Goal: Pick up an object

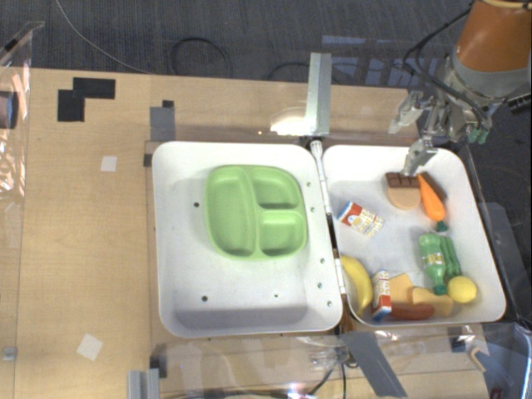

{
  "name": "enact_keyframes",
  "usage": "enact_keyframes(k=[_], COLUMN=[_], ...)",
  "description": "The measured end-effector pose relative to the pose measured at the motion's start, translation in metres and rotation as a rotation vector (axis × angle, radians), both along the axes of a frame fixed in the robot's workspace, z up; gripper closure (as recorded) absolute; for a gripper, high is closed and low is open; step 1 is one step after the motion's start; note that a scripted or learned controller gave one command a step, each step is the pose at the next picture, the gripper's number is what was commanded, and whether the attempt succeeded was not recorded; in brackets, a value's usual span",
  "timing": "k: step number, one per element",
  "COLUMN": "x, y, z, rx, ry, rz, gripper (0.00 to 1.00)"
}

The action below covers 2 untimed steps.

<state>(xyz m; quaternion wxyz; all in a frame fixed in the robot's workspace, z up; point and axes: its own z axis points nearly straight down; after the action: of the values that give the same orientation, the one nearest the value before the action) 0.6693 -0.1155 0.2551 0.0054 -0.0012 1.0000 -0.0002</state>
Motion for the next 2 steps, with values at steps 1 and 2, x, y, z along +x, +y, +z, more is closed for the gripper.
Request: enact_keyframes(k=[1, 2], x=[-0.002, -0.066], y=[-0.055, -0.092], z=[-0.150, -0.167], rx=[0.002, -0.003], ry=[0.014, 0.000], rz=[0.156, 0.114], gripper=[0.00, 0.00])
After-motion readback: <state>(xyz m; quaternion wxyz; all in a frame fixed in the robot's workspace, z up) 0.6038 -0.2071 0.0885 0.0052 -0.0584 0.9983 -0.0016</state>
